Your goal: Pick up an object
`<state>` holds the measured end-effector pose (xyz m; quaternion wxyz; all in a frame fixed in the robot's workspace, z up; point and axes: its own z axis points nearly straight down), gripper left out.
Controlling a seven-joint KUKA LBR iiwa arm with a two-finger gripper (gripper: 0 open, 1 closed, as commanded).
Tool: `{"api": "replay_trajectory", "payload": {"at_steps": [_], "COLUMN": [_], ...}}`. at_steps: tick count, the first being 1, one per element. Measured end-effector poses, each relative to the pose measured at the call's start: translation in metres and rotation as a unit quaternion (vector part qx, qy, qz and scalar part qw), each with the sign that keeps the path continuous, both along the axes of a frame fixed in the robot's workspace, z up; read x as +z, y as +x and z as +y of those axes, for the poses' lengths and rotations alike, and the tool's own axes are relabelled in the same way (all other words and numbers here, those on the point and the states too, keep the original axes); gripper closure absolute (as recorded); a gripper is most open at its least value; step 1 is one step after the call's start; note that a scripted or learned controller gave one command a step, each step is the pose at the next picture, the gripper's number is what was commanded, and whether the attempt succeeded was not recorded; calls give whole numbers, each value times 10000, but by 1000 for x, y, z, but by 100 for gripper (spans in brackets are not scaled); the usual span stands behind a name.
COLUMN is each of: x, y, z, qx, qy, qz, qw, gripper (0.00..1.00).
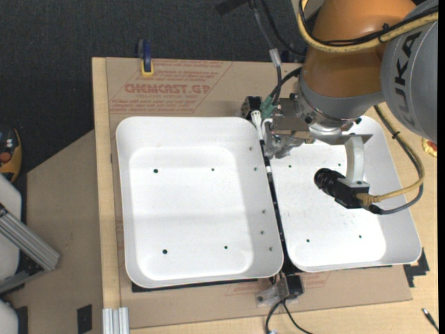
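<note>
- Grey arm with orange band (348, 40) reaches low over the right shallow white bin (334, 245).
- Its hand (281, 141) sits at that bin's upper-left corner; its grip cannot be told.
- No graspable object is discernible.

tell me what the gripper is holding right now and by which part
It cannot be told. The gripper sits low at the inner edge of the right bin, under the arm's orange band, and no object shows at it.
</note>
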<state>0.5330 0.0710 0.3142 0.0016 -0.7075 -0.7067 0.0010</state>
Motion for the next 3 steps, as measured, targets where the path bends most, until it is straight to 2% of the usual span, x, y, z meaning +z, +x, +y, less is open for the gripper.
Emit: {"api": "replay_trajectory", "payload": {"at_steps": [1,2,3], "x": [7,33,72], "y": [-14,-46,-54], "z": [3,3,67], "qx": [8,9,42], "qy": [0,1,11], "qz": [-6,-26,-43], "qw": [10000,10000,10000], "gripper": [100,100,100]}}
